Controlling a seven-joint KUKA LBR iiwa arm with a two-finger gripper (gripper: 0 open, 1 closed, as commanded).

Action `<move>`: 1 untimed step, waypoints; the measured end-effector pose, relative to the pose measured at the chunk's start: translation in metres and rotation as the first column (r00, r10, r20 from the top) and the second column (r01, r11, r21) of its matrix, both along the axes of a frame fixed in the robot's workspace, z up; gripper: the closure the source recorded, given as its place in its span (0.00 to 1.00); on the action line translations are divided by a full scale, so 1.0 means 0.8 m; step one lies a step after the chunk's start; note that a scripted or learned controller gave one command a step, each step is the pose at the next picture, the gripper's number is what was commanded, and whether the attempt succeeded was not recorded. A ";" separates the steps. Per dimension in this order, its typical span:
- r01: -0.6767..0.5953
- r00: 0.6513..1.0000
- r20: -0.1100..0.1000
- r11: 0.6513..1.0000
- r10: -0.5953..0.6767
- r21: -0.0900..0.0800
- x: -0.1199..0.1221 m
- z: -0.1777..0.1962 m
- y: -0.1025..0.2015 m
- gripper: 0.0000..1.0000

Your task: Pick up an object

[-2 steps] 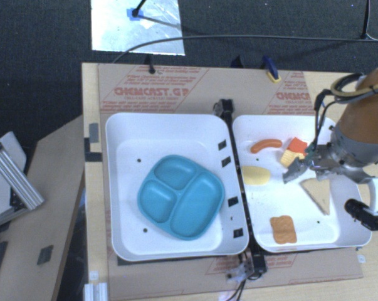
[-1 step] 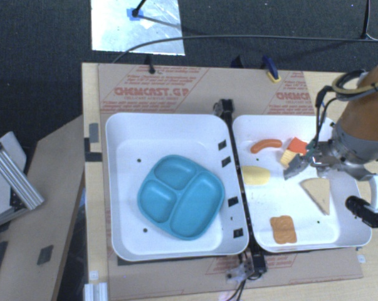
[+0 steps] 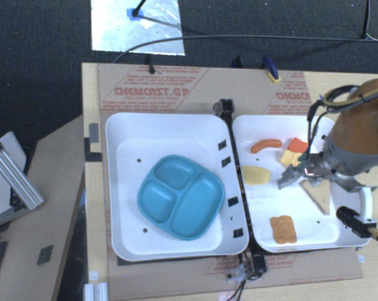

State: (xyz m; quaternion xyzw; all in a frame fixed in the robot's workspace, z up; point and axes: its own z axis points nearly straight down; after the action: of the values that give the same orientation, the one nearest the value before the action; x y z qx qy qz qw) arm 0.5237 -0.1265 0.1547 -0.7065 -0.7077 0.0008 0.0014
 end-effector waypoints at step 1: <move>0.000 1.000 0.000 1.000 0.000 0.001 0.002 -0.077 0.007 0.00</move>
State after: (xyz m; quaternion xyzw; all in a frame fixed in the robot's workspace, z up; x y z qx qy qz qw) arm 0.5251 -0.1209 0.0931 -0.7065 -0.7077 0.0006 0.0016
